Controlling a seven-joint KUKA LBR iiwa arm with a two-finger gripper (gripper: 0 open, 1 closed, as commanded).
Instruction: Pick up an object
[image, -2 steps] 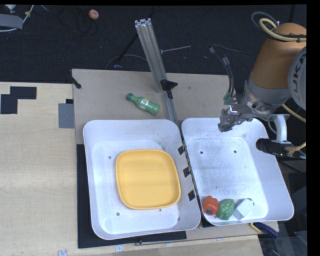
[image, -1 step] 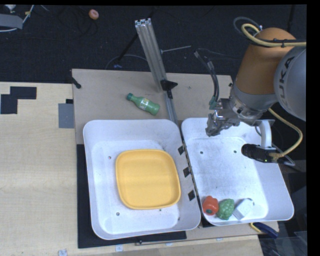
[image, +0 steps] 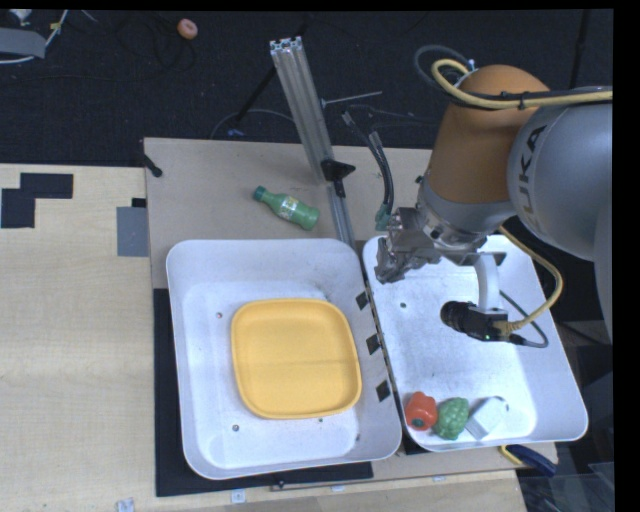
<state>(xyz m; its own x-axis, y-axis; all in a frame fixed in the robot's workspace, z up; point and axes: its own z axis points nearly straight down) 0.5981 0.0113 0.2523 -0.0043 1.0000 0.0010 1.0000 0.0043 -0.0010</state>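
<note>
Your arm (image: 520, 150) comes in from the right, its orange band above the wrist, bent down over the far left corner of the right bin (image: 520, 375). The gripper (image: 392, 262) hangs just above that bin's floor near the divide; you cannot tell how its fingers are set.

The yellow plate (image: 296, 357) lies flat in the left bin (image: 195, 300), a rounded square with no clear long axis.

On the bench beyond the bins, the green bottle (image: 287, 207) lies on its side, cap pointing up-left.

In the right bin's near corner sit a red-orange piece (image: 421, 409), a green piece (image: 452, 417) and a small white block (image: 482, 420), touching in a row.
</note>
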